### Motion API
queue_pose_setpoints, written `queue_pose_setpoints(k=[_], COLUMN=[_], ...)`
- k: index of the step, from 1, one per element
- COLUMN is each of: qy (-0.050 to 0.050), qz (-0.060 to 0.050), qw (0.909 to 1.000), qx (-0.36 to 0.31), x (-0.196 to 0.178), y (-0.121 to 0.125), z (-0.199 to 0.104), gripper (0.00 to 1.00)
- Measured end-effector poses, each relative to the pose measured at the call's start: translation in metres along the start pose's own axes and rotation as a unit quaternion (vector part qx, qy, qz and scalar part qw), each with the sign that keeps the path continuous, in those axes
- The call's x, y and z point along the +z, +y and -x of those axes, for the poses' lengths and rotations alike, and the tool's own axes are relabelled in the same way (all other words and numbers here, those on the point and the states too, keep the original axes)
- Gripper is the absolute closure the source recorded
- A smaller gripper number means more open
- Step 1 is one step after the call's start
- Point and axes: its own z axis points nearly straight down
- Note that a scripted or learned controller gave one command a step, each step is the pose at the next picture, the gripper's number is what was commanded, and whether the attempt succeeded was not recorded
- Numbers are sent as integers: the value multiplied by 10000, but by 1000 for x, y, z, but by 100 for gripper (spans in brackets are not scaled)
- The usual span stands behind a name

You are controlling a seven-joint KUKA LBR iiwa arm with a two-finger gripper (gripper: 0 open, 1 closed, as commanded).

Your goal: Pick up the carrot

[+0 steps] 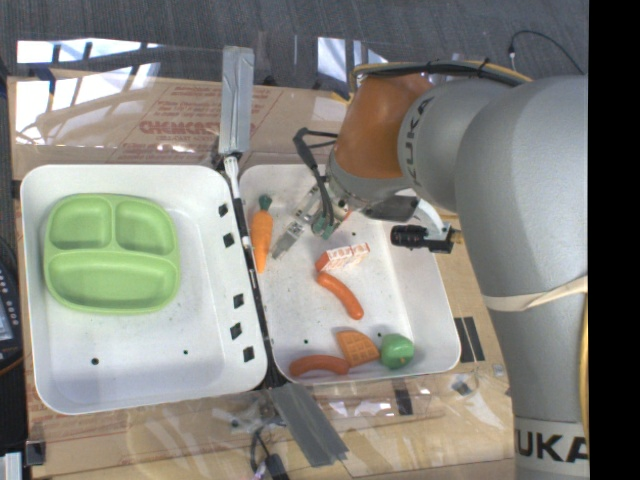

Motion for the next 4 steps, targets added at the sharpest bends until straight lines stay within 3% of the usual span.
queue_pose_setpoints(k=[1, 2, 3, 4], qy=[17, -8, 25, -1], qz=[-1, 4, -15, 0], qw=[9719, 9952, 9978, 9999], qx=[-2354, -974, 665, -116], x=[1, -1, 1, -3], y=[3, -5, -5, 12], z=[-7, 7, -7, 12], gripper=[0, 0, 0, 0])
